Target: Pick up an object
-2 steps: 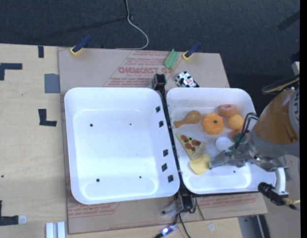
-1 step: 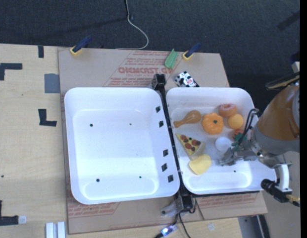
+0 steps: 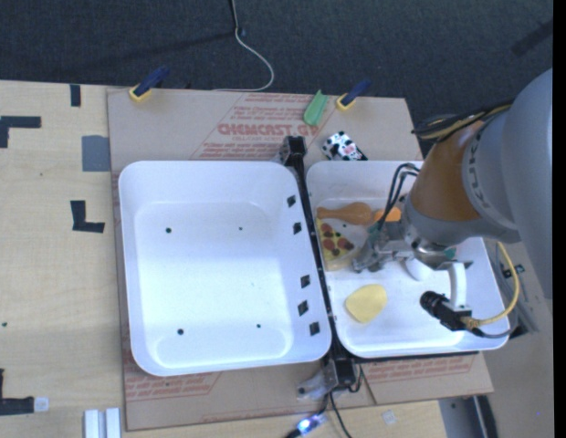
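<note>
I reached in from the right over the right bin (image 3: 502, 286), my gripper (image 3: 370, 258) low beside the bin's left wall. How my jaws stood I could not tell. Just under and left of my tip lay a pale slice dotted with red (image 3: 333, 243); a brown piece (image 3: 349, 213) sat above it, touching. A yellow lump (image 3: 366, 302) rested apart, nearer the front. The left bin (image 3: 137, 245) stood alongside.

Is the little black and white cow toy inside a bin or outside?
Outside. The cow toy sits on the brown cardboard, just beyond the far rim of the right bin.
</note>
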Controlling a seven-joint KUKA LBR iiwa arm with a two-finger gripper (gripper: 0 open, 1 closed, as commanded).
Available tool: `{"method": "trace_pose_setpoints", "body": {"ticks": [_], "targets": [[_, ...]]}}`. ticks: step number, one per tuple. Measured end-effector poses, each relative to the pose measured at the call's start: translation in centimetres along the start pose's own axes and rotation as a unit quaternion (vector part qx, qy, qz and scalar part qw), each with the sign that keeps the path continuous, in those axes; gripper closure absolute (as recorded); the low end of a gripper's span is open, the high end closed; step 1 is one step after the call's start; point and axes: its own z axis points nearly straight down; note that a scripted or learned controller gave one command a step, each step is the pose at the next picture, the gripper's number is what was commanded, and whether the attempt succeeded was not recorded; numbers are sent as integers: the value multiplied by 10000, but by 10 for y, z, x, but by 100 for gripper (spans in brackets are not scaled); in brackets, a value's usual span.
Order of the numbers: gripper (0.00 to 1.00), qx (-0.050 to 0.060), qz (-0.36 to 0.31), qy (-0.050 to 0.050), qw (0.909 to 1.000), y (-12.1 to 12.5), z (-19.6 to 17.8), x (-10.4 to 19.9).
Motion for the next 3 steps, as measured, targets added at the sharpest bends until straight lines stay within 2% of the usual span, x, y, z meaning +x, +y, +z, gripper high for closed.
{"method": "trace_pose_setpoints", "body": {"ticks": [1,2,3], "targets": [[100,0,41,-10,10000,35,0,-38],[0,8,42,-9,10000,34,0,-37],[0,76,58,-20,10000,106,5,-27]]}}
